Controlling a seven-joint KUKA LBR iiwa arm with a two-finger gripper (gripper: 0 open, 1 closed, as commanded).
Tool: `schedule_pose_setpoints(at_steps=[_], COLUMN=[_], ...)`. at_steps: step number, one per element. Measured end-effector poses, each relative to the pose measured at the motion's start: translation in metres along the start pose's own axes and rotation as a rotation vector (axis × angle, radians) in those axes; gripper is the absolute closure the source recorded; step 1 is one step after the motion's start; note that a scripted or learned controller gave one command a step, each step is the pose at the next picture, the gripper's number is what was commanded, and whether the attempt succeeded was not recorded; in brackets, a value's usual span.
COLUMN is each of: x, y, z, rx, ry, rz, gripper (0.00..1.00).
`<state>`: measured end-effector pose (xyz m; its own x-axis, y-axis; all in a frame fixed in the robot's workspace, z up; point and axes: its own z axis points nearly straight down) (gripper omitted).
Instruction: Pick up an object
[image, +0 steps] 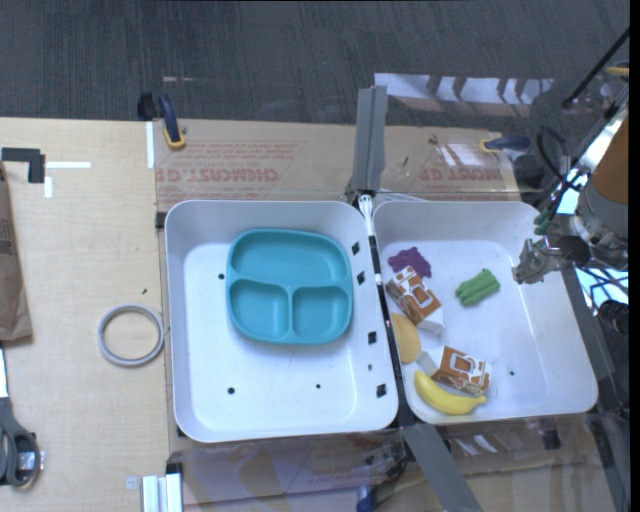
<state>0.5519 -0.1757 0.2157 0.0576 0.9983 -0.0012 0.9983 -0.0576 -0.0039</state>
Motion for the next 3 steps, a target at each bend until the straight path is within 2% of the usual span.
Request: schedule_pose_setpoints(at_steps=[1, 2, 3], x=[0.033, 0.032, -0.015], y=[0.025, 0.025, 0.064], z=[0.114, 0.105, 0.052], rx=[-0.003, -0.003, -0.004], ry=[0.001, 0.001, 0.0], rz=[0.089, 0.092, 0.102], gripper=[0.0, 1.0, 1.0])
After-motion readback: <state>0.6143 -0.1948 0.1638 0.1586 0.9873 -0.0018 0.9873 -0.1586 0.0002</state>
